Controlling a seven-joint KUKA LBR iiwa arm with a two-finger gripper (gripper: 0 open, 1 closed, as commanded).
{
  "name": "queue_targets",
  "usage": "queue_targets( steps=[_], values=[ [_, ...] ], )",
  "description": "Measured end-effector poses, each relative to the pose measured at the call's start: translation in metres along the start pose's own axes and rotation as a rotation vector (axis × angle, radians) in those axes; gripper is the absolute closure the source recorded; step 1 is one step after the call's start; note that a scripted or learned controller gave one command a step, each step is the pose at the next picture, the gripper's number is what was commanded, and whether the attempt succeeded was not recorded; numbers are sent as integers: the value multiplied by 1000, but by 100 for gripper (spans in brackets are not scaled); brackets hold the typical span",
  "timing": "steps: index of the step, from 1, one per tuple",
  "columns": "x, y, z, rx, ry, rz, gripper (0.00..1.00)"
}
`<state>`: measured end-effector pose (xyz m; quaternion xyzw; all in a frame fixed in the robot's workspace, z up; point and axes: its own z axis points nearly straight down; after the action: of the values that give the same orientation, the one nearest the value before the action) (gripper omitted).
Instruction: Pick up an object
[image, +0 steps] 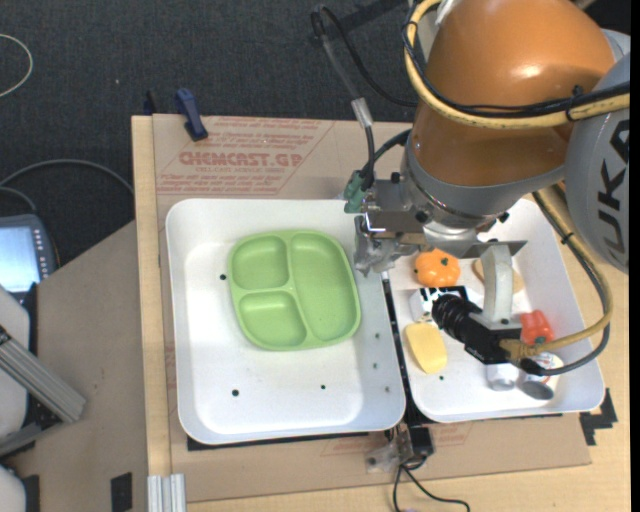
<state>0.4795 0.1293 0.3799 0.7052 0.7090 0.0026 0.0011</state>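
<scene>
Two bins (200, 390) (455, 398), one green plate (295, 290), one orange pumpkin (437, 268), one yellow wedge (427, 347).

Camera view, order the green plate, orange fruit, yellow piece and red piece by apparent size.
1. green plate
2. yellow piece and orange fruit, too alike to rank
3. red piece, smallest

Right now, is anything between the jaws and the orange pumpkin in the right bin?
Nothing visible. The orange pumpkin lies close beside the jaws, with bare floor of the right bin between; the yellow block sits nearer the front, off that line.
</scene>
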Motion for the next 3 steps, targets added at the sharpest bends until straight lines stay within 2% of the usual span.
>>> queue_targets(
  steps=[1,2,3],
  values=[
    [-45,-2,73,15,-5,12,100],
    [-36,1,-83,-15,3,3,100],
    [37,-2,17,17,-4,-2,100]
  ],
)
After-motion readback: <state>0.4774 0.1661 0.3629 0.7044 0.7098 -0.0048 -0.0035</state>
